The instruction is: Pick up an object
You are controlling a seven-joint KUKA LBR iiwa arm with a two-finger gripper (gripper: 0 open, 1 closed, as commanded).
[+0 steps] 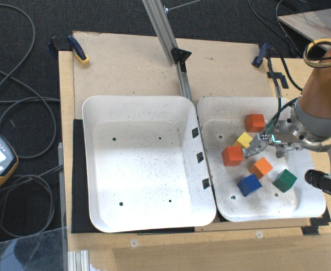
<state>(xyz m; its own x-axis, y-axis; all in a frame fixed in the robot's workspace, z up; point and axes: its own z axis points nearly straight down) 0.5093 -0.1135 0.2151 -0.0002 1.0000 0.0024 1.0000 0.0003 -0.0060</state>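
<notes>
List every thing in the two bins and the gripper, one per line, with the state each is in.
Left bin: on the bench, beside the right bin.
Right bin: holds six blocks.
Orange block: resting, untouched.
Yellow block: resting by the gripper's tip.
Red block: resting flat.
Small orange block: resting, turned at an angle.
Blue block: resting.
Green block: resting.
Gripper: low over the blocks, gripping nothing visible.

Single fixed camera above bench [131,55], slanted downward, both bins [97,151] framed.
</notes>
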